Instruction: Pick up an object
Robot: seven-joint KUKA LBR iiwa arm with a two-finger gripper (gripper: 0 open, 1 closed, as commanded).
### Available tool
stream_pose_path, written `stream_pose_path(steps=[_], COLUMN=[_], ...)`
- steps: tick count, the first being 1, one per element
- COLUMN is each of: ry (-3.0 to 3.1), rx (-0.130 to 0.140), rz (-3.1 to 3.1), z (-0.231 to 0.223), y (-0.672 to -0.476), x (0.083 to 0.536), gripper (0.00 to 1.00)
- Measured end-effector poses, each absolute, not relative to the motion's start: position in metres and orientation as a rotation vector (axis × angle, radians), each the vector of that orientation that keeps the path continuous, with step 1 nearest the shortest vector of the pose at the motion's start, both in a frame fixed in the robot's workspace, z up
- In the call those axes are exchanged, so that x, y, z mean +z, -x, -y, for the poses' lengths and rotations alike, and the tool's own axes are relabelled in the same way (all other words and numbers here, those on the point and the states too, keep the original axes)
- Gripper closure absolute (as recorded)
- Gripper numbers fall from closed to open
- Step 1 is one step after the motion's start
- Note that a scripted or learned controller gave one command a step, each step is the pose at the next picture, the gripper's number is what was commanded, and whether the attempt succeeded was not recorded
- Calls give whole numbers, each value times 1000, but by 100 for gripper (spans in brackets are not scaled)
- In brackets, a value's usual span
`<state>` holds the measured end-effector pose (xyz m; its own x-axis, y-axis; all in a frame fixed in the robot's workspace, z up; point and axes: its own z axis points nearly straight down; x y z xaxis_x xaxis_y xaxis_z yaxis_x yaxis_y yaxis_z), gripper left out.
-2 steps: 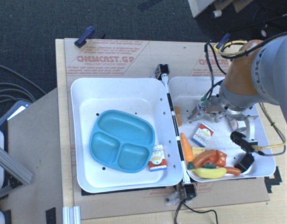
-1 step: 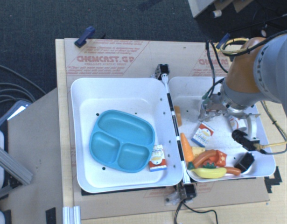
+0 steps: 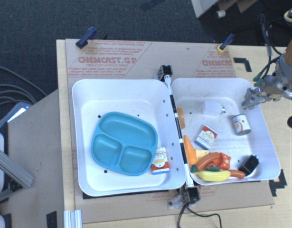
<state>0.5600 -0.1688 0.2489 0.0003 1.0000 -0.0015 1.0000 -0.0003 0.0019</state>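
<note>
Pincer [image 3: 250, 99] position: upper right of the frame, above the right rim of the right-hand shallow white bin [image 3: 269, 141]. Whether it stands wide or narrow cannot be told at this resolution. Nothing shows between its tips.

Left-hand shallow white bin [image 3: 84, 127]: a blue plastic three-compartment plate [image 3: 124, 143] lies at centre. A small white and red carton with a yellow label [image 3: 160, 160] rests just beside the plate's lower right corner.

Right-hand bin, items noted left to right: an orange plastic carrot [image 3: 188, 149] along the left wall; a small white and blue carton [image 3: 206, 137] near centre; a pale translucent white piece [image 3: 212, 108] above it; a yellow plastic banana [image 3: 213, 176] at the lower edge, touching a cluster of red toy food [image 3: 217, 161]; a small white tin can with red label [image 3: 240, 124] on its side, just below the pincer; a black block [image 3: 249, 165] at the lower right corner.
</note>
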Motion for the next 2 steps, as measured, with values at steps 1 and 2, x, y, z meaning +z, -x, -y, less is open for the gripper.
stream_pose_path(steps=[1, 2], ry=[-2220, -2219], rx=[0, 4], rz=[-2221, -2220], z=[168, 143], y=[-560, -533], x=[248, 87], gripper=[0, 0])
